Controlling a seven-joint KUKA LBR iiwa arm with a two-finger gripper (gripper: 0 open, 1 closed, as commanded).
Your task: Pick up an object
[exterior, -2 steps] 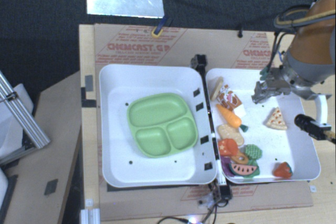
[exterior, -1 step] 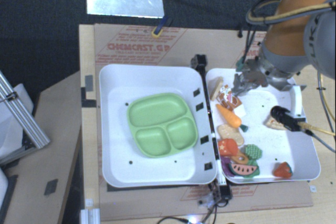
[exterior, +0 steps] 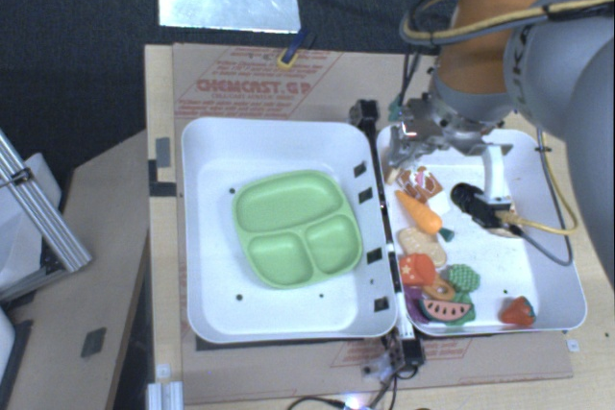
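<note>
Since the toy foods crowd the near left corner of the right bin (exterior: pixel 553 288), a pick would likely start there: a watermelon slice (exterior: pixel 447 309), a strawberry (exterior: pixel 517 310) apart to its right, then a tomato (exterior: pixel 416 269) and carrot (exterior: pixel 420 211) farther up. Left of them, the other bin (exterior: pixel 207 235) holds a green divided plate (exterior: pixel 293 228). Farthest, the jaws (exterior: pixel 420 170) hang over the carrot's end; whether they are parted or grip anything cannot be told.
</note>
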